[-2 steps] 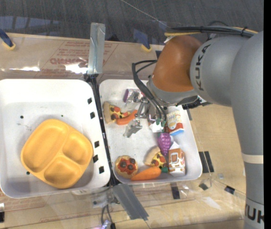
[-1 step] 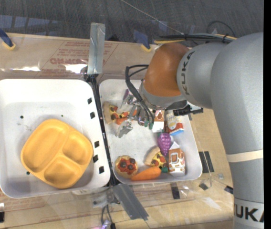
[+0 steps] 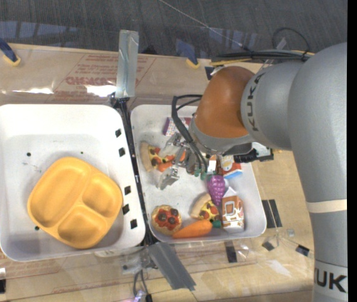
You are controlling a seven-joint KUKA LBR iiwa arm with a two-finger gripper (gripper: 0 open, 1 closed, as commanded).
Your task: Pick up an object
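The right bin [image 3: 147, 121] holds several toy foods. A small orange and red piece [image 3: 158, 157] lies near its left wall. A round pizza-like toy [image 3: 166, 218] and an orange carrot [image 3: 193, 229] lie along the front wall. A purple grape bunch [image 3: 216, 186], a pizza slice [image 3: 203, 208] and a red and white carton [image 3: 232, 211] crowd the front right. My gripper [image 3: 171, 168] is low in the bin's middle, just right of the orange and red piece. The wrist hides what lies under it.
The left bin [image 3: 15, 124] holds a yellow divided plate [image 3: 75, 200]. A purple item [image 3: 166, 126] lies at the back of the right bin. The grey arm [image 3: 304, 106] covers that bin's right side. A tape strip [image 3: 127, 61] crosses the board behind the bins.
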